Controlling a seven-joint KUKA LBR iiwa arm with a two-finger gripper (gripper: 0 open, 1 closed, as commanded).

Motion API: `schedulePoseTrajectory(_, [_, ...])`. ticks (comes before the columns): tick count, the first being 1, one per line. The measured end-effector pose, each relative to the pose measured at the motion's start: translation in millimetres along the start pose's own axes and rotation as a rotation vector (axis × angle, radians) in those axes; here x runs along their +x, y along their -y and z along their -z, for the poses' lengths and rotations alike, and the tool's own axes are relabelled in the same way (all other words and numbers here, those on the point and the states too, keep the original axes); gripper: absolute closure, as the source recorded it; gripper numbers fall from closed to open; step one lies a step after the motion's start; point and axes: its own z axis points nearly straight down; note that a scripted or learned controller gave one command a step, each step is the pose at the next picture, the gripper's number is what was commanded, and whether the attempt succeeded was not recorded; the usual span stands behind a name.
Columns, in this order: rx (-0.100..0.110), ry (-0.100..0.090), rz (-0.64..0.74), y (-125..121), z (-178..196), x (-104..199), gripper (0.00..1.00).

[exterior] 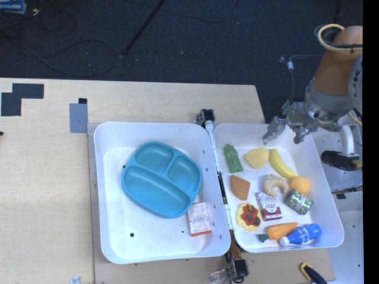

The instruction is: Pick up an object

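A blue bottle [303,234] and a carrot [280,230] lie at the right bin's [331,203] front edge, while the gripper [288,131] hovers empty, jaws spread, above its far rim.

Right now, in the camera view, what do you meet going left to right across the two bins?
Blue divided plate → small carton → green pickle → pizza slice → banana → blue bottle

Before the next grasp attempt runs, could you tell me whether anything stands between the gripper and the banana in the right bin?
Nothing visible does. The gripper hangs over the far edge of the right bin, fingers open, and the banana lies just below it on the bin floor. The yellow lemon-like piece lies beside the banana, not over it.
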Motion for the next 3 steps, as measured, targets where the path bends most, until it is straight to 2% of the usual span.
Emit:
schedulePoseTrajectory(1, [-0.002,0.0,-0.001,52.0,-110.9,-48.0,0.0])
schedulePoseTrajectory(2, [-0.005,-0.001,-0.003,123.6,-113.0,-14.8,0.0])
schedulePoseTrajectory(3, [-0.007,0.0,0.0,40.0,-112.8,15.8,0.0])
